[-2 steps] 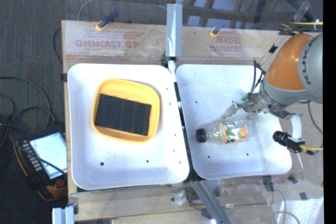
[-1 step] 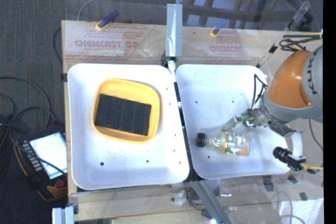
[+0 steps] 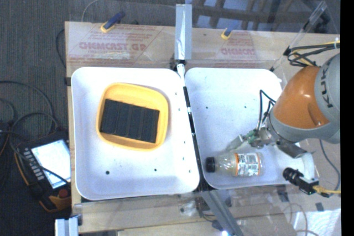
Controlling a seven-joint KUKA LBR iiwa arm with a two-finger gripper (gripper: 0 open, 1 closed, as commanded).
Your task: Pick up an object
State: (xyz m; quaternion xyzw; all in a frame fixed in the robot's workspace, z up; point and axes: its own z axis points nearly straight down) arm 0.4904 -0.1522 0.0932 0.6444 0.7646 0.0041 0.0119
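At the far left, on the dark carpet beside the tabletop [image 3: 124, 44], a small handheld screen unit [image 3: 47, 160] lay among black cables, its lower part cut off behind the bench corner. The left bin [image 3: 83, 174] held a yellow dish [image 3: 133, 92] with a black ribbed slab [image 3: 129, 120] lying flat inside it, the slab covering most of the dish floor so that little more than the yellow rim was visible. Behind the bins, two yellow-and-blue clamps [image 3: 112, 21] sat on the tabletop's clear sheet, and a grey upright post [image 3: 183, 30] stood at the seam where the two bins met. The right bin [image 3: 221, 91] carried a clear plastic bottle [image 3: 235, 164] lying on its side near the front wall, black cap pointing left toward the divider, an orange-and-white label around its middle; its transparent body was hard to separate from the white floor. Just above and right of the bottle was the tool [image 3: 255, 139], a small cluster of metal and wiring poking out from under the arm [image 3: 301, 105]. The arm's orange band and grey wrist covered most of it, so I could not tell how wide it was spread or whether it had hold of anything; the bottle itself lay apart from it on the bin floor. The arm was cut off by the frame's right side, and it hid the bin's right wall.
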